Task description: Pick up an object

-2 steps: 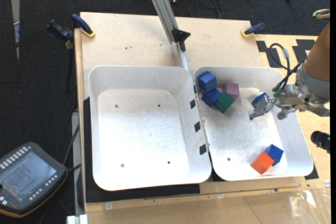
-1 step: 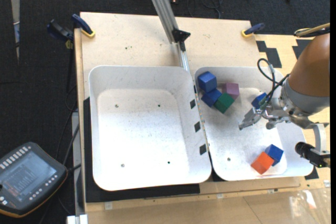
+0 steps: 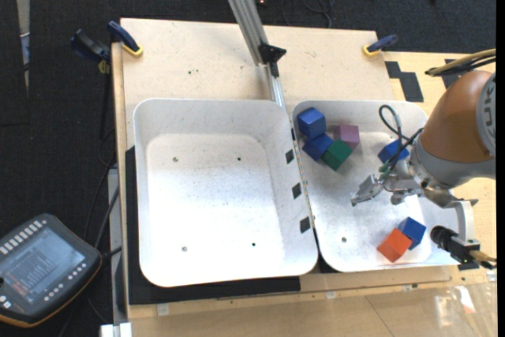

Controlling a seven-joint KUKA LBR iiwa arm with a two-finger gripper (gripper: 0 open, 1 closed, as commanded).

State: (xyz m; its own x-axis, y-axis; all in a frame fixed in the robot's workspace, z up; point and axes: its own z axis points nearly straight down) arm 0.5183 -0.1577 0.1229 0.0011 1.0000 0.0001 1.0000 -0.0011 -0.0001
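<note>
Nearest in the camera view, low in the right bin (image 3: 331, 258), an orange block (image 3: 394, 245) and a small blue block (image 3: 412, 230) sit touching each other, close to the bin's near wall. They lie just on the near side of the arm's wrist, so a straight descent from where the tool now hangs would miss them.

A little farther in, the gripper (image 3: 366, 192) hangs over bare bin floor, roughly mid-bin, pointing left from the grey and orange arm (image 3: 461, 122) that reaches in from the right. Whether its fingers stand wide or narrow I cannot tell — they are small and blurred against the white — and nothing shows between them, so I judge no object is held yet. The pose reads as a hover between the two groups of blocks, chosen before committing to either.

Farther still, against the divider side, a cluster — a blue cube (image 3: 311, 122), a second blue block (image 3: 317, 147), a green block (image 3: 337, 155) and a purple block (image 3: 347, 135) — is packed tight, pieces touching. That crowding probably leaves little finger room, so the near pair looks the easier pick.

The left bin (image 3: 150, 170) lies beyond the divider, well apart from the gripper.
</note>
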